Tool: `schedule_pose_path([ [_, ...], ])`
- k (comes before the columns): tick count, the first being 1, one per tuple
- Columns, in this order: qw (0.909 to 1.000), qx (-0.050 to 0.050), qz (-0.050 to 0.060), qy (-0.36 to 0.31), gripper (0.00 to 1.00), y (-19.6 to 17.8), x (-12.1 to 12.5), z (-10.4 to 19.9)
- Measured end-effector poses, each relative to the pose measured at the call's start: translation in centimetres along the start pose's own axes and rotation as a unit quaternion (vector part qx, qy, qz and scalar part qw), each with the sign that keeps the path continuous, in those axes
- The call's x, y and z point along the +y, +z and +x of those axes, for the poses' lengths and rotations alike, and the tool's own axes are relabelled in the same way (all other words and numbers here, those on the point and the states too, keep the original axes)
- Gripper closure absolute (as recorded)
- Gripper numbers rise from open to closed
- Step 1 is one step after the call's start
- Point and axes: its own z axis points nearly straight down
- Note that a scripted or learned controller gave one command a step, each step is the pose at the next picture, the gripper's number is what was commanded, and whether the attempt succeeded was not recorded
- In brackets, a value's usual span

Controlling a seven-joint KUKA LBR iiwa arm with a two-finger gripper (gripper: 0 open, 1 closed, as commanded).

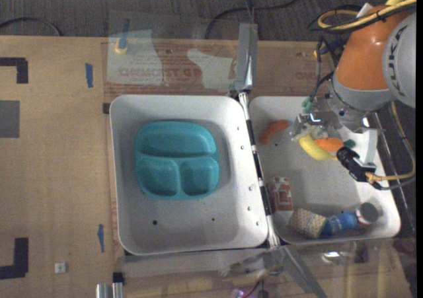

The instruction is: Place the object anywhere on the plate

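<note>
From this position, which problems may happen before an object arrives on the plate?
1. The gripper is over the right bin where a yellow object and two orange objects lie close together, so it may catch the wrong one or push them apart.
2. The teal plate sits in the left bin, so a weakly held object could drop while crossing the divider.

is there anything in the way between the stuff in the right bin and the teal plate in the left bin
Only the raised rims where the two bins meet lie between them; an object would have to be lifted over. The plate has nothing on it, and the left bin floor around it is bare. The gripper is over the right bin.
</note>
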Motion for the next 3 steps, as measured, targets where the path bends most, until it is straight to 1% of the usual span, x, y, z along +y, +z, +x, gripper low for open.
schedule_pose_path([
  [1,0.9955,0.000,-0.002,-0.095,1.00,0.0,3.6,5.0],
  [2,0.9652,0.000,-0.002,-0.261,1.00,-0.1,4.9,11.4],
  [3,0.9668,0.000,0.000,-0.255,1.00,-1.3,2.6,20.0],
])
